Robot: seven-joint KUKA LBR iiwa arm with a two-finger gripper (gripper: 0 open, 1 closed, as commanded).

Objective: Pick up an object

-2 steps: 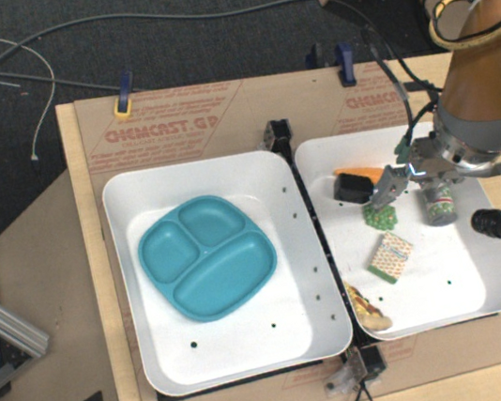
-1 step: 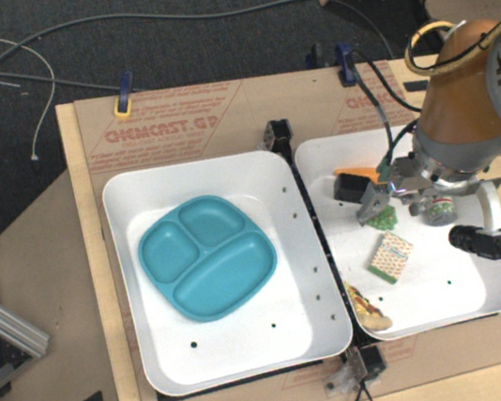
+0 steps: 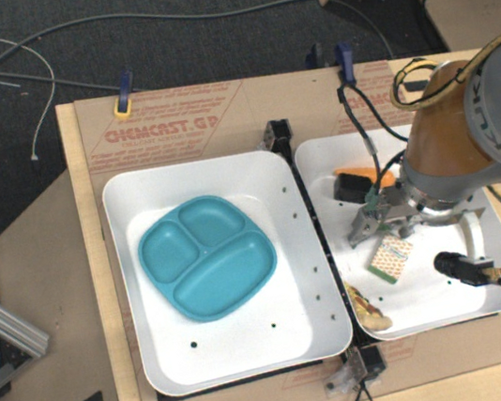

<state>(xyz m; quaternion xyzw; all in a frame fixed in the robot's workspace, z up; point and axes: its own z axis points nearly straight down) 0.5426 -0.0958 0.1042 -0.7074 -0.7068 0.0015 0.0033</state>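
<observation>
My gripper point(image 3: 375, 224) hangs low over the middle of the right bin point(image 3: 422, 314), with the grey and orange arm reaching in from the right. Just below it lies a small speckled packet point(image 3: 391, 260), tilted, close to the gripper. An orange object point(image 3: 358, 173) and a black object point(image 3: 348, 190) lie next to each other just above the gripper, near the bin's left wall. A brownish, banana-like piece point(image 3: 368, 308) rests in the bin's front left corner. Nothing shows held in the gripper.
The left bin point(image 3: 153, 354) holds a blue divided plate point(image 3: 207, 256) at its middle. A black divider point(image 3: 308, 214) runs between the bins. Cardboard point(image 3: 171, 122) underlies both bins, with clamps at its far edge.
</observation>
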